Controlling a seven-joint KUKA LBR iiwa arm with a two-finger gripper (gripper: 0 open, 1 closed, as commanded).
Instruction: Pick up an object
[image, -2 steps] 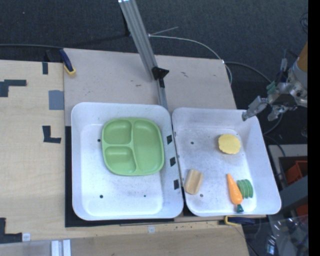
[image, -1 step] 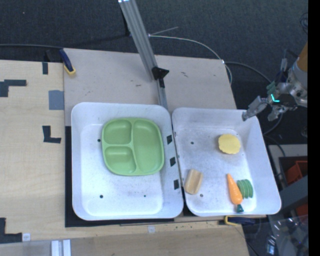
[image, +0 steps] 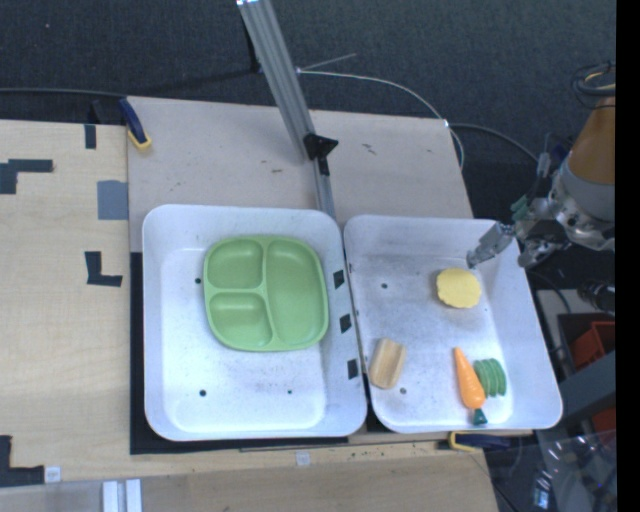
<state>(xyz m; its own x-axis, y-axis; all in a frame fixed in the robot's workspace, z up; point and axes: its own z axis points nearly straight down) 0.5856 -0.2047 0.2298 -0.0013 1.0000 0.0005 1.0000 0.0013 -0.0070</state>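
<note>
Gripper (image: 497, 243) at right bin's (image: 420, 240) far edge, finger state unreadable; yellow piece (image: 459, 289) nearest, looks light, flat, probably slippery, so pinch across its edges.

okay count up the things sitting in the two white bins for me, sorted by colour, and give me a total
Green: 2, the divided plate in the left bin and the bean pods in the right bin
Yellow: 1, the round piece
Tan: 1, the bread piece
Orange: 1, the carrot
Total: 5
</note>
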